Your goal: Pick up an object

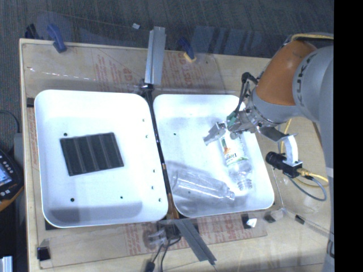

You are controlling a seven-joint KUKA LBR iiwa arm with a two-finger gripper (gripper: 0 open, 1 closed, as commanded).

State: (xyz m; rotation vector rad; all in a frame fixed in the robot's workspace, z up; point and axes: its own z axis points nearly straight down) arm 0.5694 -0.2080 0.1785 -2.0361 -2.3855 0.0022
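Note:
My gripper [217,132] hangs over the upper middle of the right bin [187,109], reaching in from the right. Just below and right of it lies a small clear bottle [236,161] with a white and orange label, its cap pointing to the bin's lower right. A larger clear plastic bottle [200,186] lies on its side along the bin's front wall. The gripper sits close to the small bottle's upper end, and I see nothing held in it. A dark ribbed rectangular block [92,153] lies flat in the left bin [51,106].
A metal divider bar [154,52] stands behind the seam between the bins. Blue clamps [57,37] sit on the bench's far edge. A handheld controller [8,177] lies at the far left of the bench.

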